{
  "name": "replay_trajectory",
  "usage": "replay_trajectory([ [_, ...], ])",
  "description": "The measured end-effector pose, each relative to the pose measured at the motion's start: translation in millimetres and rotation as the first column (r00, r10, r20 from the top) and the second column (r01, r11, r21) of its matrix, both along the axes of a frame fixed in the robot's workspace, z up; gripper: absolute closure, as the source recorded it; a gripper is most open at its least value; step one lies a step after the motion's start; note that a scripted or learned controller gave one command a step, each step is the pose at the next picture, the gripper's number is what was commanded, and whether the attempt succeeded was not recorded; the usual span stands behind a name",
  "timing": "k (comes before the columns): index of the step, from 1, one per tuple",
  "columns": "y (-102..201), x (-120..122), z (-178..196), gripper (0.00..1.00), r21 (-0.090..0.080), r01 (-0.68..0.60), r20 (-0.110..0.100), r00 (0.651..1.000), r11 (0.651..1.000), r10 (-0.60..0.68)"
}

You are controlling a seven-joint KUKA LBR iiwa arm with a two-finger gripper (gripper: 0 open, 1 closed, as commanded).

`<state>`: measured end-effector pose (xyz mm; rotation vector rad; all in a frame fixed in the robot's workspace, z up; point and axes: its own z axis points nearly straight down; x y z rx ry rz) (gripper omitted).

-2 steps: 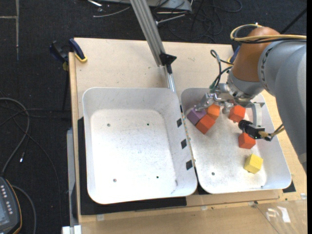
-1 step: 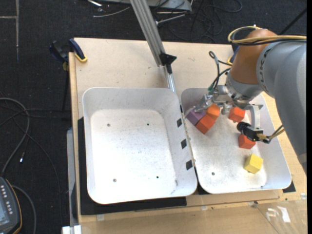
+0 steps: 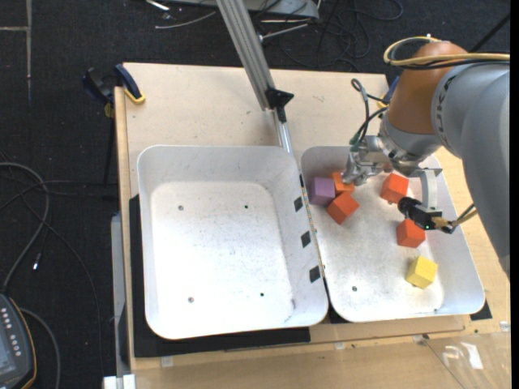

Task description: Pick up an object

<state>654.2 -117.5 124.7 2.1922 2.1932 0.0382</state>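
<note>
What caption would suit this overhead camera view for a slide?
Grey robot arm's hand reaches into the right bin among orange blocks, a purple block and a yellow block.

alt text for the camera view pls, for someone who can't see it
A grey robot arm reaches from the right over the right bin, its gripper low beside a purple block and orange blocks. A yellow block lies nearer the front.

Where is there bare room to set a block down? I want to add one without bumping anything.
The left bin has its whole floor bare. In the right bin, the near-left floor is free, bordered by the orange block above and the yellow block to its right. The far half is crowded: purple block, other orange blocks and the end effector.
</note>
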Motion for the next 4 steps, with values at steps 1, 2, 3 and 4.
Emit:
replay_trajectory([
  [1,0,0,-1,0.00,0.000,0.001,-0.001,1.000,1.000,-0.001],
  [2,-2,11,-10,0.00,0.005,0.002,-0.022,1.000,1.000,-0.002],
  [3,10,14,-15,0.00,-0.003,0.001,-0.013,1.000,1.000,-0.001],
  [4,10,16,-3,1.00,-0.003,0.000,-0.007,1.000,1.000,0.000],
])
